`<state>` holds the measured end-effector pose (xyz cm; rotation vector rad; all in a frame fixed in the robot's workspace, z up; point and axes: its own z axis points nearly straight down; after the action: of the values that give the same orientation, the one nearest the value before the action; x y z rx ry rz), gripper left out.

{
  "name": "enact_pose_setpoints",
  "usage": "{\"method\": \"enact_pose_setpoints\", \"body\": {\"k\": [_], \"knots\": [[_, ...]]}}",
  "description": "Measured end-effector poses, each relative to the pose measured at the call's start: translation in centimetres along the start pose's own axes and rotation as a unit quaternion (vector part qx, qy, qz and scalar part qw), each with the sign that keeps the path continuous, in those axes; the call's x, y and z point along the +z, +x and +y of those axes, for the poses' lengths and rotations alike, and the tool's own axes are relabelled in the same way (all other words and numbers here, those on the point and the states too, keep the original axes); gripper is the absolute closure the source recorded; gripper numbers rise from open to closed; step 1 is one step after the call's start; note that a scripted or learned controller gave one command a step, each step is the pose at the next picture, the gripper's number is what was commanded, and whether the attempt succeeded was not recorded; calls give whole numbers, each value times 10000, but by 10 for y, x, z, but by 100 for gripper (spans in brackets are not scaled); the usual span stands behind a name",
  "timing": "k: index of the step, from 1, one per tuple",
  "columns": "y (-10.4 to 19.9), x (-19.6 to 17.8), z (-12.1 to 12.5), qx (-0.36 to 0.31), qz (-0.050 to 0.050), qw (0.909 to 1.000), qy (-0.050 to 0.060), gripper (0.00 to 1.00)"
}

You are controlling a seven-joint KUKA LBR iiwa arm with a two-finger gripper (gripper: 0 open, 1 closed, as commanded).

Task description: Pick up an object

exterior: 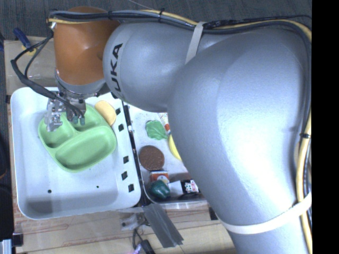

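My gripper point(65, 119) hangs under the orange wrist band over the left bin point(32, 194). Its fingers stand apart and point down into the upper compartments of a light green divided plate point(85, 147). Nothing shows between them. A pale yellow oval object point(105, 111) lies at the plate's upper right rim, just right of the gripper. The right bin point(159, 199) holds a green leafy piece point(155, 129), a brown round disc point(151, 157), a yellow piece point(174, 147) partly under the arm, a dark green object point(160, 190) and a small black-and-white item point(189, 186).
The big grey arm covers most of the right bin and the view's right side. A divider wall with black marks point(127, 157) separates the bins. The front of the left bin is bare white floor. Cables run along the bench's left edge point(21, 62).
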<state>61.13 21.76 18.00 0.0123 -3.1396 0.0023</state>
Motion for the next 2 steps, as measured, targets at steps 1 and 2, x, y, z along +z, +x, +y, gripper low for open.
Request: {"method": "enact_pose_setpoints", "body": {"k": [1, 2], "knots": [[45, 6, -77, -1199, -6, 9928, 0, 100], [13, -37, -159, -380, -33, 9993, 2, 100]]}}
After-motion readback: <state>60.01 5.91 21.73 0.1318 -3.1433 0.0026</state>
